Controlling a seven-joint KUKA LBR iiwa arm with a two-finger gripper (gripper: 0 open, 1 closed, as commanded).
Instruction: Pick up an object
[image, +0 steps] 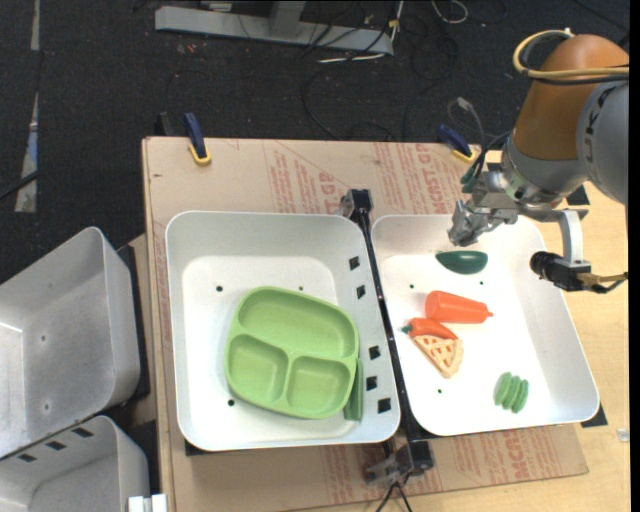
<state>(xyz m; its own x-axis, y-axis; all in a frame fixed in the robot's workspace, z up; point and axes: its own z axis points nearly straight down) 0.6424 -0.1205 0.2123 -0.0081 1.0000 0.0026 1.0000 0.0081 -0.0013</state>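
In the right bin (560, 330) lie a dark green rounded piece (462, 262) near the back, an orange carrot (458, 307) at the middle, a small red pepper (430, 327) touching a waffle-patterned pizza slice (441, 352), and a light green pea pod (511, 391) at the front right. My gripper (465, 236) hangs over the back of this bin, just above and slightly left of the dark green piece. Nothing shows between its fingers.
The left bin (200, 250) holds a light green divided plate (292, 352). A black divider (375, 300) runs between the bins. Two more white bins (55, 320) stand off the bench at the left. Clamps (197, 140) sit on the bench's back edge.
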